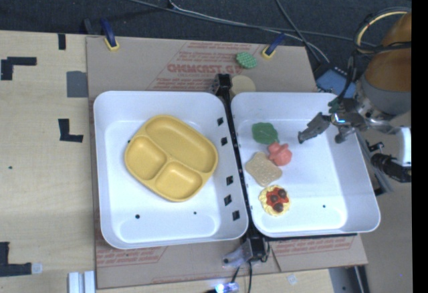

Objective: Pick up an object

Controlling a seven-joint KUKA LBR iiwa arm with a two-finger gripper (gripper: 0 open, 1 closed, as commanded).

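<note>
While four small food toys cluster at centre frame in the right bin (pixel 348 218), namely green leaf (pixel 265 132), pink piece (pixel 280 154), tan cracker (pixel 263 169) and pizza round (pixel 275 200), the gripper (pixel 326 130) hangs spread and empty to their right; a yellow divided plate (pixel 171 157) fills the left bin (pixel 114 218).

Yellow tray (pixel 171 158), white bins (pixel 114 218)

Glossy plastic bins (pixel 110 171), cardboard base (pixel 194 64)
</note>
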